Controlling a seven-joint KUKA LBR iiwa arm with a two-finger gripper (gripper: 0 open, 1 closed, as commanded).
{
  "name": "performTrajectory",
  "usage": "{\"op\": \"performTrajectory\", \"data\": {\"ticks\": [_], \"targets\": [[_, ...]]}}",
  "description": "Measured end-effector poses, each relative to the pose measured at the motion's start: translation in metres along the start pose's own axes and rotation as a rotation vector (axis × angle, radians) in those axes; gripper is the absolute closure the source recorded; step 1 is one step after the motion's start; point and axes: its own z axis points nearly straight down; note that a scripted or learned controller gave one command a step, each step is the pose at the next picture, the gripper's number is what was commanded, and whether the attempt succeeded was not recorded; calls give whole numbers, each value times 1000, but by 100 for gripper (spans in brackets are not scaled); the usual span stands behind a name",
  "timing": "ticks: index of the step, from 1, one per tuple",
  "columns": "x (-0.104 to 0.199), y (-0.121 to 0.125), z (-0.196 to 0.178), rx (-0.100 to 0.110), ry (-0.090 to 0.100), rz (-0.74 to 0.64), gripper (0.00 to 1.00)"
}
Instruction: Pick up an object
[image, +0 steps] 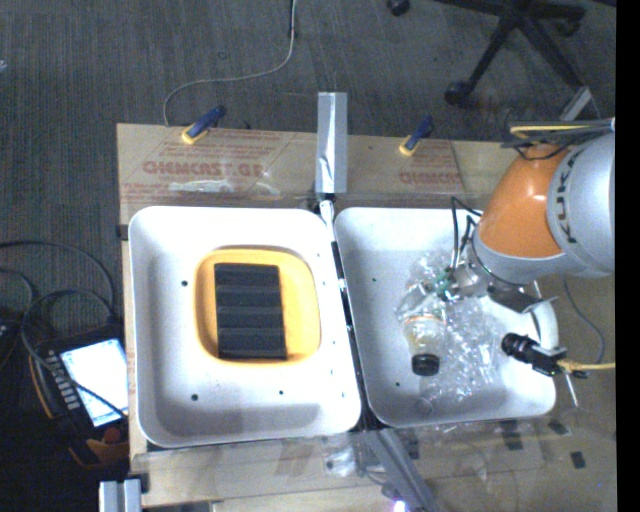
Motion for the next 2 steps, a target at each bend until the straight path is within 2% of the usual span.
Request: {"op": "performTrajectory", "data": {"ticks": [1, 2], "targets": [[19, 38, -1, 12, 4, -242, 100], [49, 67, -66, 11, 5, -371, 100]]}}
